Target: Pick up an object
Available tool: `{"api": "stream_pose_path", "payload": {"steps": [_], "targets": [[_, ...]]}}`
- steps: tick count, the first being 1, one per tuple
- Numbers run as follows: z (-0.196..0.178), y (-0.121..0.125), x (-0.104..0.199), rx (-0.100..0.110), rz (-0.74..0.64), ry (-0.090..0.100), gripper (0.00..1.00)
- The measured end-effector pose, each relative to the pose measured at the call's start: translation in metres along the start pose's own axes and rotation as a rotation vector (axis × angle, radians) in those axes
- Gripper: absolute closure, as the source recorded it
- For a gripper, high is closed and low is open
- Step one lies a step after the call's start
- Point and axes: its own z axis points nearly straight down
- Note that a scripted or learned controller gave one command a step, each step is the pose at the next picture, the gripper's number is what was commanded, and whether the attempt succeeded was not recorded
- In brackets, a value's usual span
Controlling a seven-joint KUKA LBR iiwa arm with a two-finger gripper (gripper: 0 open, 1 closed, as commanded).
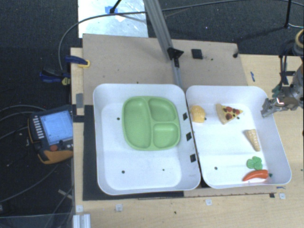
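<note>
At the near edge of the right bin (285, 172) lies a red and orange toy (255, 175) (it looks like a small sausage or pepper), close to the bin's front right corner. Right behind it, touching or almost touching, sits a little green leafy toy (254, 163). Further back is a pale yellow cone-shaped toy (253, 139), lying alone on the white floor. Behind that, a toy pizza slice (228, 113) with red dots rests near the middle back of the bin. A round yellow toy (197, 113) lies at the bin's left wall.

The left bin (109, 175) holds a green plate (151, 123) with three sections, lying flat.

The end effector (274, 107) hangs at the right bin's back right edge, well apart from all the toys. Nothing is between its fingers, and I cannot tell if they are open or closed.

Farther back on the counter (123, 56) stand a grey pole (159, 23) and a small black block (197, 54).
</note>
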Motion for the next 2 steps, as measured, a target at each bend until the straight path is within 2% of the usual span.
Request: {"api": "stream_pose_path", "payload": {"steps": [2], "targets": [[-0.012,0.002,0.101,0.003,-0.005,0.004,1.0]]}}
